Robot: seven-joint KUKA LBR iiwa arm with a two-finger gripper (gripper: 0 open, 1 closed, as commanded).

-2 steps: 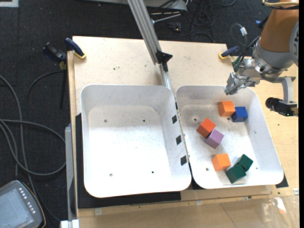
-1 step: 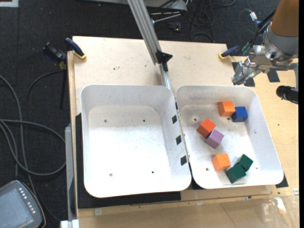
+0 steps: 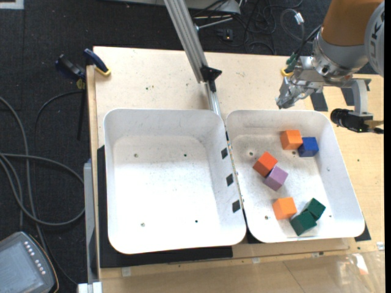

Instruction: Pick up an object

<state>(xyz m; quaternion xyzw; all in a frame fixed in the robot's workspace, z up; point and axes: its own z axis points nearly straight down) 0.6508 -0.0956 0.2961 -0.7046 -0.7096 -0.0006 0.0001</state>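
The right bin (image 3: 342, 163) holds several small blocks. An orange block (image 3: 291, 138) touches a blue block (image 3: 308, 146) near the far side. A red-orange block (image 3: 265, 163) leans against a purple block (image 3: 276, 177) in the middle. Another orange block (image 3: 284, 207) and two dark green blocks (image 3: 308, 215) lie near the front rim. My gripper (image 3: 289, 100) hangs above the far rim of the right bin, left of the orange and blue pair, with nothing seen between its fingers. The arm's orange band (image 3: 348, 11) rises behind it.
The left bin (image 3: 122, 163) stands beside the right one. A slanted metal pole (image 3: 186, 26) comes down to the bins' shared far corner. A blue and yellow clamp (image 3: 85, 66) grips the bench's far left edge. A black fixture (image 3: 349, 119) sits right of the gripper.
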